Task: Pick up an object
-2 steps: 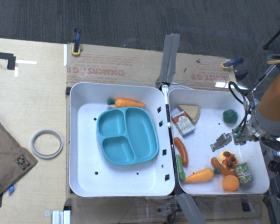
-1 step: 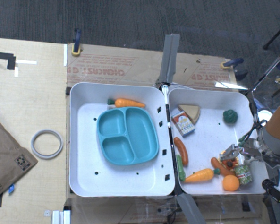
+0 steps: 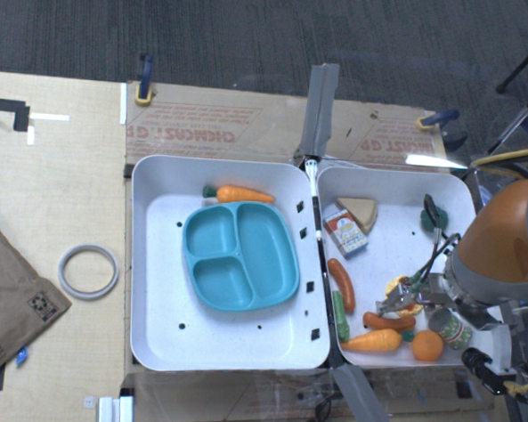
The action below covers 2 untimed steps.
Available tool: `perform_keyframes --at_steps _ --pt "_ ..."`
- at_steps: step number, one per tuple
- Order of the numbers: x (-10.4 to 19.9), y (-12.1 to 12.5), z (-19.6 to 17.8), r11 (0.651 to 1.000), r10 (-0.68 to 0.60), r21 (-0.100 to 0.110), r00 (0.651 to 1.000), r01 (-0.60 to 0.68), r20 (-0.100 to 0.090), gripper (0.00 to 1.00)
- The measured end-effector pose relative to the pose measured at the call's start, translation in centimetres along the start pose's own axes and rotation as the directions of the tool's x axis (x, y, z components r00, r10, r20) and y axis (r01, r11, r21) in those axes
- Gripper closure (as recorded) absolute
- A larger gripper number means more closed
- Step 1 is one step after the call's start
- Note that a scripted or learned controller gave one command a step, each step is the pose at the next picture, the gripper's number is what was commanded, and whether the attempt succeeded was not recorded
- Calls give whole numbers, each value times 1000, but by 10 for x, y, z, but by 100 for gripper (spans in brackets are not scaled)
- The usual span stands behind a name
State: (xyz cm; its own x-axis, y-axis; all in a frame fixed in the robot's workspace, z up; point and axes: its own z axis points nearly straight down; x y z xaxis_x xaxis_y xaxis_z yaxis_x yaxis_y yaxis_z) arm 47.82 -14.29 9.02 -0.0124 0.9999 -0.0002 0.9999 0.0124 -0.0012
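The gripper [image 3: 399,303] hangs low in the right bin [image 3: 386,179], near its front edge; whether it is spread or pinching anything cannot be told. Just below it lie a small red sausage [image 3: 389,322], a tapered orange carrot [image 3: 372,341] and a round orange [image 3: 428,346]. A glossy hot dog [image 3: 341,284], a green pickle [image 3: 340,316], a printed carton [image 3: 346,232] and a tan wedge [image 3: 359,211] sit toward its left side. The left bin [image 3: 153,270] holds a smooth teal divided plate [image 3: 241,254] and another carrot [image 3: 243,195] by the back edge
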Motion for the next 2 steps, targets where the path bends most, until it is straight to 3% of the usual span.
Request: perform_keyframes --at_steps 1,2 --pt "27 36 1 1000 -15 4 1000 15 -1 0" --pt "26 36 -6 1000 -14 7 1000 14 -1 100"
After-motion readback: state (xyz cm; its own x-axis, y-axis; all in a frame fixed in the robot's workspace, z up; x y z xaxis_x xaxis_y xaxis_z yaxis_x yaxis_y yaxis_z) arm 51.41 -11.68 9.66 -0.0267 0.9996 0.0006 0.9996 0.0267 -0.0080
